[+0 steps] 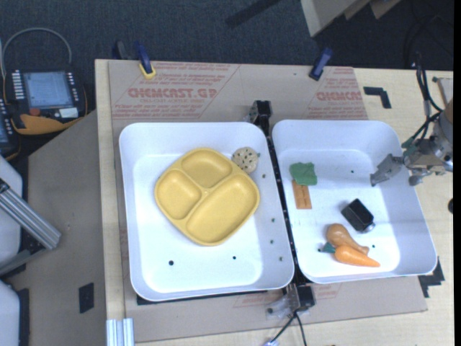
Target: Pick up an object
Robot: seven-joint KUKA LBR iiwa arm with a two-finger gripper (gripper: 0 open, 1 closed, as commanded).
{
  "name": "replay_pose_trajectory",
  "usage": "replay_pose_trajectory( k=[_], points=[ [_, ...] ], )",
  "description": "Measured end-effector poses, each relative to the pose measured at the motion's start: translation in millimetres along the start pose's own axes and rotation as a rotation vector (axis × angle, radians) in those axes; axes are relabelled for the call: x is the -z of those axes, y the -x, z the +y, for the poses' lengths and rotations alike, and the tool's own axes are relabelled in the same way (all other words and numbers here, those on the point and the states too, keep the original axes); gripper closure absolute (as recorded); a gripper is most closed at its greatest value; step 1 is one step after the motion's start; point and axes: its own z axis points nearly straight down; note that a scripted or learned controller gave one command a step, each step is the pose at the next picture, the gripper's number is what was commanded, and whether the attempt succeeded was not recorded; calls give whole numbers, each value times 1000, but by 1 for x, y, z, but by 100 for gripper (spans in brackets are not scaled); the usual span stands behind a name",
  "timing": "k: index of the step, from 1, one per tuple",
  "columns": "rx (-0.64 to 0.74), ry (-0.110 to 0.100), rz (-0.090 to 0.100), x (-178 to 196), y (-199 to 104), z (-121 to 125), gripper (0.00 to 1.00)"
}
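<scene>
The right bin [324,132] holds a green piece [303,172] with an orange strip [303,196] below it, a small black block [358,215], and an orange carrot-like toy [347,249] near the front. My gripper [400,173] hangs over the bin's right side, up and to the right of the black block. It is open, with nothing between its fingers [383,171].
The left bin [144,193] carries a yellow divided plate [207,194], with a speckled cookie [245,158] at the plate's upper right edge. A ridge with clamps separates the two bins. A pendant screen [45,92] lies off the bench at the far left.
</scene>
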Motion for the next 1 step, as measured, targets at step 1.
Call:
replay_pose_trajectory(
  k=[1],
  points=[
    [4,14,-4,9,-1,3,0]
  ],
)
